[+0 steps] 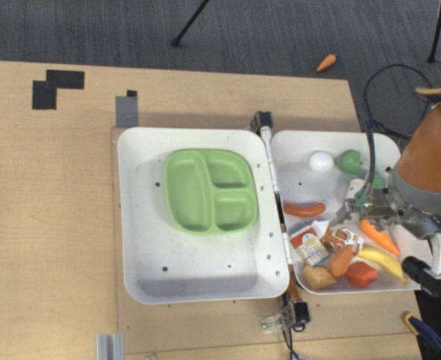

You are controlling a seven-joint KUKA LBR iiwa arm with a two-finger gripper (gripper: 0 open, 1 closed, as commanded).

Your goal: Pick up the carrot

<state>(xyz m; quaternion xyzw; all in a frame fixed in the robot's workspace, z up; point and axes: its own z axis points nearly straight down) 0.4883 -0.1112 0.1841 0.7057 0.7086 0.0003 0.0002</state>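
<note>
tool over the carrot in the right bin

nearest me in the right bin (299, 152) i see a red block (361, 274), a potato (319, 277) and a banana (383, 262) along the near wall. just beyond them lies the carrot (379, 236), slanted, with the tool (364, 210) right at its far end; i cannot tell whether its fingers are apart or together. a red sausage (304, 209) lies left of the tool. farther back sit a white ball (321, 161) and a green ball (349, 161). the left bin (142, 276) carries a green divided plate (210, 191). on the floor beyond the tabletop (48, 223) lies another small orange piece (325, 63).
</note>
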